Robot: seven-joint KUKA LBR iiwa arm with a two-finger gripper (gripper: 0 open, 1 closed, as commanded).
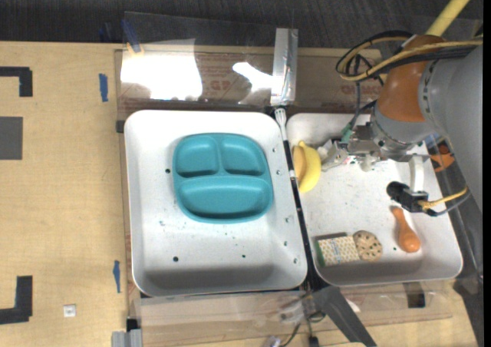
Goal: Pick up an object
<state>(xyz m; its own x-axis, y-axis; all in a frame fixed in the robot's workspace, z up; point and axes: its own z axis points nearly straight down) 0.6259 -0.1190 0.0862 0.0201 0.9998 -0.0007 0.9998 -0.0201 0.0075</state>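
1. The grey arm with its orange band reaches in from the right, over the back of the right-hand shallow white bin.
2. Its two-finger gripper sits low near that bin's back left corner, pointing left.
3. The curved yellow banana lies just beside the gripper, on its left, against the bin's left wall; whether they touch cannot be told.
4. Open or clamped? It cannot be told from this angle, and nothing shows between the tips.
5. Well apart, toward the bin's front, lie a round speckled cookie, a pale rectangular cracker and an orange carrot-shaped toy.
6. The left-hand shallow white bin bears a teal divided plastic plate.
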